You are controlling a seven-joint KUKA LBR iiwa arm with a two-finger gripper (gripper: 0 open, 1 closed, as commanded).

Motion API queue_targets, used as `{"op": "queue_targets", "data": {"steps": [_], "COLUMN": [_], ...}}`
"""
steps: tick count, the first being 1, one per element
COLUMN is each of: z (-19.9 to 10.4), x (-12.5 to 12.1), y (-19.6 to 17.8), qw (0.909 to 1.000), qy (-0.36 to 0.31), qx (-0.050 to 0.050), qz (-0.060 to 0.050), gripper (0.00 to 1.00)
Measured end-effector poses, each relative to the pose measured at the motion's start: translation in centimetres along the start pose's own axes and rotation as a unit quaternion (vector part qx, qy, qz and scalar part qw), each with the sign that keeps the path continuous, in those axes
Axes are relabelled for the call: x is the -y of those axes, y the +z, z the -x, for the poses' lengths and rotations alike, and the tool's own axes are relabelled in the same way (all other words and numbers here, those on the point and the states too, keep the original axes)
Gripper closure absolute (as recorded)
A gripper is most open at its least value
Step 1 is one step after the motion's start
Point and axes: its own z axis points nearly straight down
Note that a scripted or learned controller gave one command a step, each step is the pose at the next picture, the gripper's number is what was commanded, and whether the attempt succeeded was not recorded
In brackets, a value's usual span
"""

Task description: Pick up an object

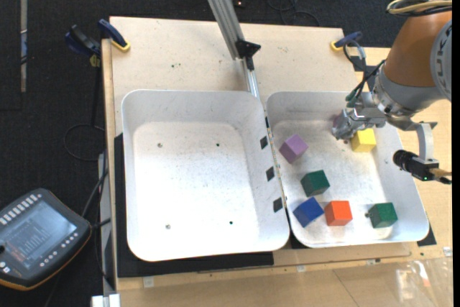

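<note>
Arm (420,57) reaching into right bin (402,187); jaws beside yellow cube (364,139); opening indiscernible.

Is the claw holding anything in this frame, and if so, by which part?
It cannot be told. The claw sits in the right bin right beside the yellow cube, but no cube shows between its fingers.
</note>
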Motion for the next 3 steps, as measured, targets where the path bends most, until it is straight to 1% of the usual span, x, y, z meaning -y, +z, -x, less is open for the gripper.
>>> {"op": "queue_targets", "data": {"steps": [1, 2, 3], "z": [0.4, 0.4, -5.1], "x": [0.7, 0.5, 0.3], "y": [-5.8, -11.2, -11.2], "qw": [1.0, 1.0, 1.0], "qy": [0.0, 0.0, -0.003], "qx": [0.0, 0.0, -0.002], "qz": [0.0, 0.0, -0.003], "gripper": [1.0, 1.0, 1.0]}}
